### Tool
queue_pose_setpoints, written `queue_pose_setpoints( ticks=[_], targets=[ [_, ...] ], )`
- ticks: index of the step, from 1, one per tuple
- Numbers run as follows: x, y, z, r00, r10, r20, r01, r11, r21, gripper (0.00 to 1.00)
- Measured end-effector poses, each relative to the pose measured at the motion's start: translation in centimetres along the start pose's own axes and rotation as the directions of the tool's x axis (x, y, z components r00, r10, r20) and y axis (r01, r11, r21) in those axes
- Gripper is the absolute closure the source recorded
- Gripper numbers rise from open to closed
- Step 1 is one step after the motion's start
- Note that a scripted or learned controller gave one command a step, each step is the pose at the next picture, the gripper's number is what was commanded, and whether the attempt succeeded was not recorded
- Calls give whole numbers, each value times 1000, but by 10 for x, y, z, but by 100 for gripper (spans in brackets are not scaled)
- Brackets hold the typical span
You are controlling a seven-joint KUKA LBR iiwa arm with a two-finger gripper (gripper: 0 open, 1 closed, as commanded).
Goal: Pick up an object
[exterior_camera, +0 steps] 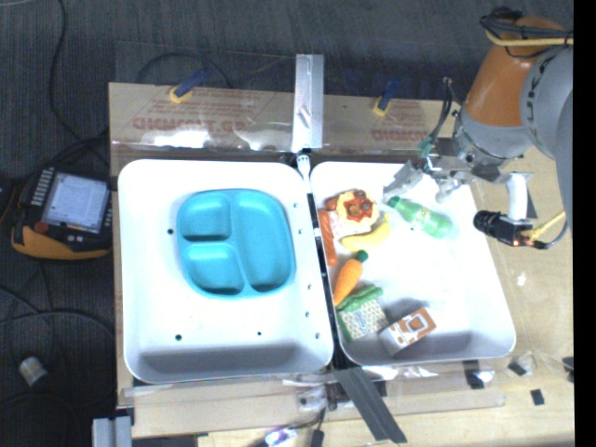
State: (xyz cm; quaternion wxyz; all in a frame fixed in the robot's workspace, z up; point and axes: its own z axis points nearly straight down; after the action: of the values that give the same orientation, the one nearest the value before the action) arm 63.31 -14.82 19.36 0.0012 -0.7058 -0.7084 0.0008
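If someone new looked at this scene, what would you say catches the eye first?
Probably the bright blue divided tray, lying alone in the left bin. Next comes the heap of toy food along the right bin's left side: a carrot, a banana and a small carton. The gripper hangs at that bin's far edge, just above a green bottle.

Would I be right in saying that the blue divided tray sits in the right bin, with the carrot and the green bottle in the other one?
Not quite: the camera view shows the blue divided tray in the left bin. The carrot and the green bottle are indeed in the other one, the right bin.
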Motion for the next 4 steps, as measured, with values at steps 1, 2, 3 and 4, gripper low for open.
queue_pose_setpoints(
  ticks=[1, 2, 3, 4],
  targets=[
    [37, 2, 75, 999, 46, 4, -46, 998, -36, 0],
    [41, -18, 83, 993, 116, -1, -116, 991, -65, 0],
    [46, -5, 83, 999, 39, 9, -38, 998, -53, 0],
    [45, 4, 84, 1000, 24, 3, -24, 999, -40, 0]
  ],
)
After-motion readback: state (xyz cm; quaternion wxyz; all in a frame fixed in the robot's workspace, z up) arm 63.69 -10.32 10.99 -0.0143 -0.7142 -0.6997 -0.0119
